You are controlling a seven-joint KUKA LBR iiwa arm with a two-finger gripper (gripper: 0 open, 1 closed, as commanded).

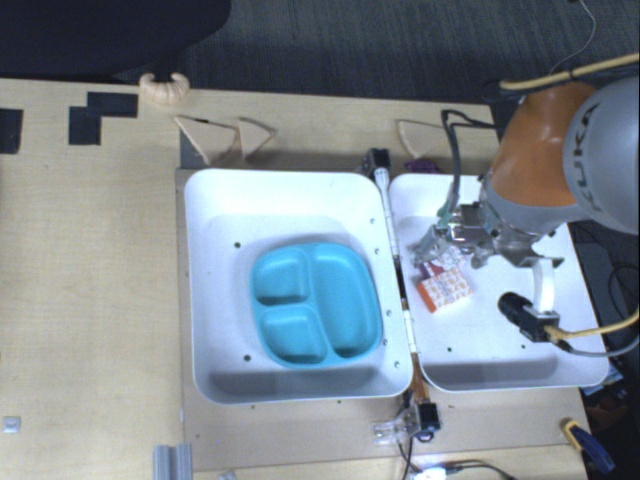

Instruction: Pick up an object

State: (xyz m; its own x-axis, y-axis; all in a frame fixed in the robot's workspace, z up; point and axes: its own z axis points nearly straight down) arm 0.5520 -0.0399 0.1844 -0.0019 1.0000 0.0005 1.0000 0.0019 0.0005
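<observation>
The gripper (447,245) hung low in the right bin (480,368), its grasp impossible to tell from above. A small orange-and-white packet (443,288) lay just below it on the bin floor. A blue divided tray (315,301) sat in the left bin (215,268), well away.

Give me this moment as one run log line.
arm: over right bin | gripper: above orange-and-white packet | grasp: not confirmed | left bin: blue divided tray | task: pending
</observation>
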